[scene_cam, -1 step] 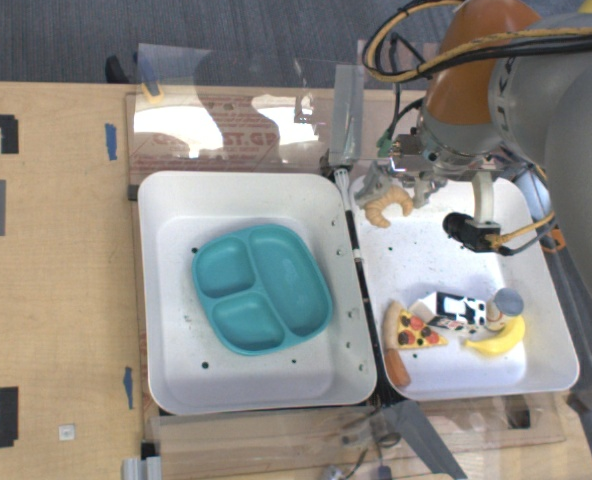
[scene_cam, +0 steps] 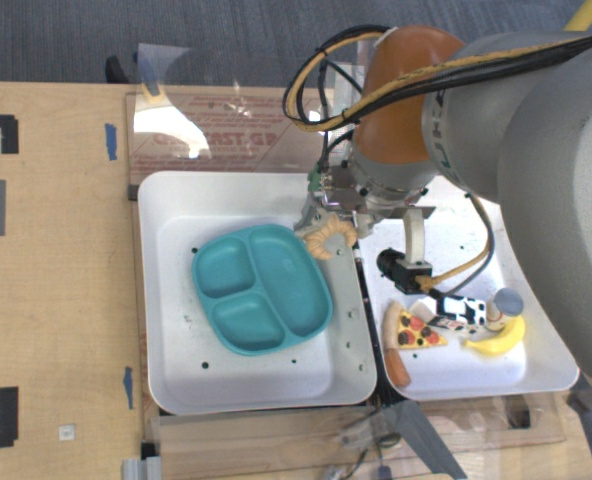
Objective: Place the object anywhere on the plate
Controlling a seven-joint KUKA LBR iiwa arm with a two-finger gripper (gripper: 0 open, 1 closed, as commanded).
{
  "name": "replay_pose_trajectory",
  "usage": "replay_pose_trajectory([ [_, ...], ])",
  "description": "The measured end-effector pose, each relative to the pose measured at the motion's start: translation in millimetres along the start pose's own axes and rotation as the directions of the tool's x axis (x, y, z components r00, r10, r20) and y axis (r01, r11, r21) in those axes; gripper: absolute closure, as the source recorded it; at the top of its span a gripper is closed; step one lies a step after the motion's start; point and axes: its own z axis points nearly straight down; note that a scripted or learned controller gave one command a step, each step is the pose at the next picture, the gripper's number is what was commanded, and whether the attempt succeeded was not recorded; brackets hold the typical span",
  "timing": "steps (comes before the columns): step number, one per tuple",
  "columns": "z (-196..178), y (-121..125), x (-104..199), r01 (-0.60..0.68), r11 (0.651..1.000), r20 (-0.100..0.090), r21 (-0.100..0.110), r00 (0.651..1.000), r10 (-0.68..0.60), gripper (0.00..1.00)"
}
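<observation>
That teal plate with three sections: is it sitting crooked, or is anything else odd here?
Yes. The teal three-section plastic plate lies turned at an angle to the left white bin's walls. A tan pretzel-like toy hangs at the claw, beside the plate's upper right corner.

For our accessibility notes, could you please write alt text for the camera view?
The gripper holds a tan pretzel-like toy above the teal plate's upper right rim, in the left bin. The right bin holds a pizza slice and banana.

The grey arm enters from three o'clock and fills the upper right. Its orange band sits above the wrist, which points down, the pincer low near centre.
</observation>
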Motion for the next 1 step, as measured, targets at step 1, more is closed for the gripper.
replay_pose_trajectory([
  [1,0.1,0.4,-4.8,-0.007,1.000,0.003,0.000,1.000,0.007,0.00],
])
